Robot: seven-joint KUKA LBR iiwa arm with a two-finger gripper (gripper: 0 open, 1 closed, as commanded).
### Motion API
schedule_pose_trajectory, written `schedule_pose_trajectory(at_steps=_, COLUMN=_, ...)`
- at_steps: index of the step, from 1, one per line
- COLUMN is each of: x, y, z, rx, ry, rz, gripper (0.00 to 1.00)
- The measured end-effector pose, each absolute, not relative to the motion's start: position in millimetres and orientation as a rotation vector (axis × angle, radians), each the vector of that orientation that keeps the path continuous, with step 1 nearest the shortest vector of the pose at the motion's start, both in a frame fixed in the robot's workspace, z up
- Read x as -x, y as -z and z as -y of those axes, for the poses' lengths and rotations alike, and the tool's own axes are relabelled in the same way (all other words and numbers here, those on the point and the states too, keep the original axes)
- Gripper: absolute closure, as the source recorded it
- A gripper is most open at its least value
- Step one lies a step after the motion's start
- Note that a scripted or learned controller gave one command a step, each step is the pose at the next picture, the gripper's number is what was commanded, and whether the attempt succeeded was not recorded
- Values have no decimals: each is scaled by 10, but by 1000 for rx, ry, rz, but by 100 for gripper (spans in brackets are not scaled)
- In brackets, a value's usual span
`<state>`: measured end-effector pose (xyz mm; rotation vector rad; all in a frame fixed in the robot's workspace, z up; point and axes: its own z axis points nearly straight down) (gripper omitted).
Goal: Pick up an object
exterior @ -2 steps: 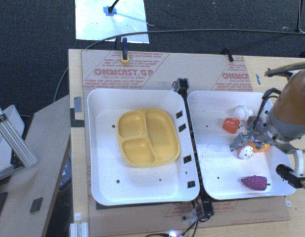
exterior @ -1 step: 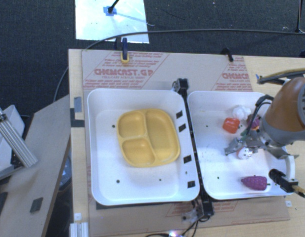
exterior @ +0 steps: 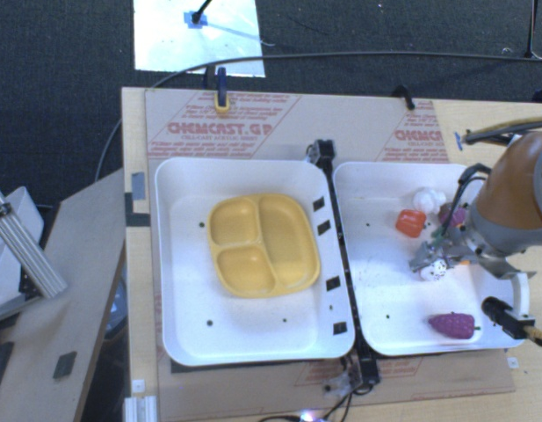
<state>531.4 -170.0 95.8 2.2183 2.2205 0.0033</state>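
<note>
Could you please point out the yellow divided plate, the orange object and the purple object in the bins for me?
yellow divided plate [exterior: 263, 244]: camera view, on the ridge where its compartments meet.
orange object [exterior: 410, 223]: camera view, middle of its body.
purple object [exterior: 452, 325]: camera view, middle of its top surface.

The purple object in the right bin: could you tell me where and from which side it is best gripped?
Grip the purple object across its narrow middle, coming from above. It lies flat and elongated along the right bin floor, apart from the other items, so a top-down pinch across its short width looks likeliest to hold.
</note>
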Motion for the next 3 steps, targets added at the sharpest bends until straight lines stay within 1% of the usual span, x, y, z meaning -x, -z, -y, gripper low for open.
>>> schedule_pose_trajectory(at_steps=1, x=-5345, y=-1603, z=1695, rx=-2212, ry=-6, rz=-2221, gripper=100)
schedule_pose_trajectory(at_steps=2, x=-5418, y=-2226, z=1729, rx=-2211, ry=-5, rz=-2222, gripper=100)
schedule_pose_trajectory(at_steps=3, x=-5433, y=-2750, z=1733, rx=-2211, ry=-5, rz=-2222, gripper=100)
